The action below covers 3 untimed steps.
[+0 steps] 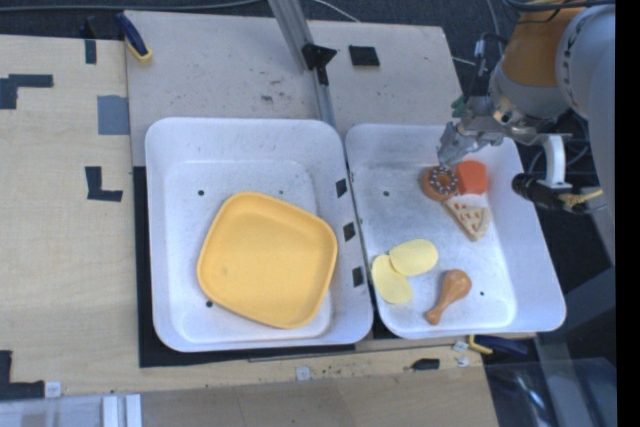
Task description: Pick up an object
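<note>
Nearest the camera, the drumstick (pixel 448 295) and 2 yellow chips (pixel 404 269) lie at the front of the right bin (pixel 520 300).
Further back in that bin, the gripper (pixel 452 155) is low over a brown cookie (pixel 440 182), which touches an orange block (pixel 472 177) and a pizza slice (pixel 470 216); its fingertips are too small and dark to make out, so I cannot tell if they are spread or pressed. At the frame's right edge the arm (pixel 560 45) is cut off. Alone in the left bin (pixel 170 165) lies a yellow plate (pixel 267 259).
</note>
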### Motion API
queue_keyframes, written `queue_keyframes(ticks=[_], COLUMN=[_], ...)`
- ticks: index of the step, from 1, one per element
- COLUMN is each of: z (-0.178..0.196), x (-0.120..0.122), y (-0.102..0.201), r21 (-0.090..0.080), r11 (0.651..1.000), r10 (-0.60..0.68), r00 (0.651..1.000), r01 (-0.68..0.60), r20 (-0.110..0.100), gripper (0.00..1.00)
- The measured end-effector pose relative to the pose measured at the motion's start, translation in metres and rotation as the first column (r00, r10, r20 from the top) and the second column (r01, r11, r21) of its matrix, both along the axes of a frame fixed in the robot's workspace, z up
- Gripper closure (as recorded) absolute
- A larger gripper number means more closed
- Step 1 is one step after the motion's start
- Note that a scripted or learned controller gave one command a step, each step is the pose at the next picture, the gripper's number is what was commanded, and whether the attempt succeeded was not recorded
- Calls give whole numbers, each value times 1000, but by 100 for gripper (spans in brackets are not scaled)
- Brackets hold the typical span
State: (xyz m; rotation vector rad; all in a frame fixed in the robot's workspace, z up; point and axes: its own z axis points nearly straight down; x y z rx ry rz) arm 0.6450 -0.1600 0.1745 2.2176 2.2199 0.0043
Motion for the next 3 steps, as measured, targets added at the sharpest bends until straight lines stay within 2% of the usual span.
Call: queue_keyframes(ticks=[2, 3], z=[123, 117], x=[10, 11], y=[1, 45], r21=[0, 1], r11=[1000, 1000], r10=[-1, 3], r00=[1000, 1000], r01=[1, -3], r20=[1, -5], gripper=[100, 100])
